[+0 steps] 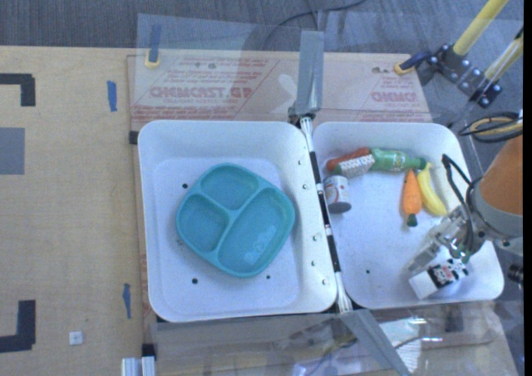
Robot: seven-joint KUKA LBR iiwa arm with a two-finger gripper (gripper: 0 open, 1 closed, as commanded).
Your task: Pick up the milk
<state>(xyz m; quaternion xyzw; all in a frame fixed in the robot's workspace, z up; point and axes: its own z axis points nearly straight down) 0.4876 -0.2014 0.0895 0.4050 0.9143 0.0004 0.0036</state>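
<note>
1. While the pale wooden bench (66, 200) spreads flat beneath, two shallow white plastic bins with rounded corners sit on it side by side, inner walls touching: left bin (166, 137), right bin (374, 283).
2. Arm (503, 183): grey with an orange band, entering from the right over the right bin's near right corner.
3. Plate (237, 219): teal, smooth, rounded, three compartments. It lies flat in the middle of the left bin.
4. Gripper (426, 258): metallic, low over the right bin's near right corner. Whether the jaws are open or closed cannot be told.
5. Green bottle-shaped piece (397, 158): glossy, lying along the far wall, end to end with a red-and-white piece (353, 164).
6. Banana (431, 191): yellow, curved, just beside a tapered orange carrot (411, 191). Both lie between the gripper and the far wall.
7. Milk (335, 191): small pale container with a brownish band, against the right bin's left wall, just below the red-and-white piece. It is well apart from the gripper, with white bin floor between them.
</note>
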